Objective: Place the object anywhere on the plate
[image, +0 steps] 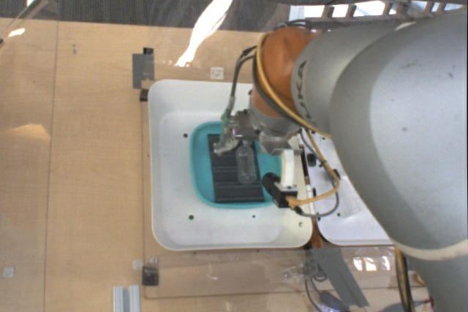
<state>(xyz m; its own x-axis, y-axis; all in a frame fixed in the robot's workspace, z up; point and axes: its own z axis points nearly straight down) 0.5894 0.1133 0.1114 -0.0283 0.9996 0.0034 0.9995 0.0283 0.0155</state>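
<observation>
pincer (232, 134) over teal plate (201, 179), dark ridged object (234, 179) directly beneath; grip state unclear.

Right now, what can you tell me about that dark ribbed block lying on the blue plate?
The dark block is a flat rectangle, almost black, with fine ridges running along its length, and it looks like rubber or plastic. It lies flat on the blue-green plate in the left white bin, covering much of the plate's middle. The gripper is right over its upper end, and a clear, glassy piece lies along its top surface. Whether the fingers touch it cannot be told.
</observation>
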